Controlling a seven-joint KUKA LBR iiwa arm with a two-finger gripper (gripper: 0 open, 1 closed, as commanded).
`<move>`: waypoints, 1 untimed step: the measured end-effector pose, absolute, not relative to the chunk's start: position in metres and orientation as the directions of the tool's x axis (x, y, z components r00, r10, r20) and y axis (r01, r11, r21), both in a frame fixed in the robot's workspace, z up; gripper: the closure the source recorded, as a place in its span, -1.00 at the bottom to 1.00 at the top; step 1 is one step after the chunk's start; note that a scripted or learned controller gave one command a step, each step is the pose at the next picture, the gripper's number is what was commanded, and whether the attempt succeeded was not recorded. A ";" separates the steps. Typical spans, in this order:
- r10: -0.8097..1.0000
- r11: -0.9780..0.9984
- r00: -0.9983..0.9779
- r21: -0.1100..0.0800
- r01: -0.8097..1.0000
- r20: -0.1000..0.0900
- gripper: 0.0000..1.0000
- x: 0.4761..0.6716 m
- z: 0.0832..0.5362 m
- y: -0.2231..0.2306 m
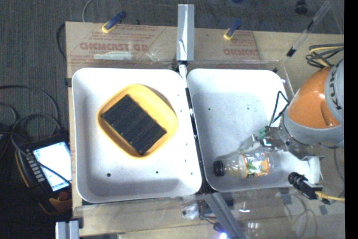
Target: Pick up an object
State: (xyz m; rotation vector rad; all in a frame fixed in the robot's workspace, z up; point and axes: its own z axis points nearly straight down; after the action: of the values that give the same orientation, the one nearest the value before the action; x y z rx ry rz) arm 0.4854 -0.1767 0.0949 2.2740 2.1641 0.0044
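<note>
A clear plastic bottle with a black cap and a green and orange label lies on its side near the front wall of the right bin, cap pointing left. My gripper reaches in from the right and hangs just above the bottle's right end, close to it or touching it. The arm's orange band sits over the bin's right edge. A yellow dish holding a black ribbed pad rests in the middle of the left bin.
The two bins meet at a central ridge. Cardboard with two blue and yellow clamps lies behind the bins. A tablet and cables sit on the floor at the left.
</note>
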 end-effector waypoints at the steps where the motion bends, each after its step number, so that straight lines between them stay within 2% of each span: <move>1: 0.999 -0.048 0.048 0.005 0.999 0.000 1.00 0.487 0.105 -0.176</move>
State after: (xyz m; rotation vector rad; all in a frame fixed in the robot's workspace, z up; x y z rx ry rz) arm 0.4865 -0.1761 0.1046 2.2718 2.1645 0.0059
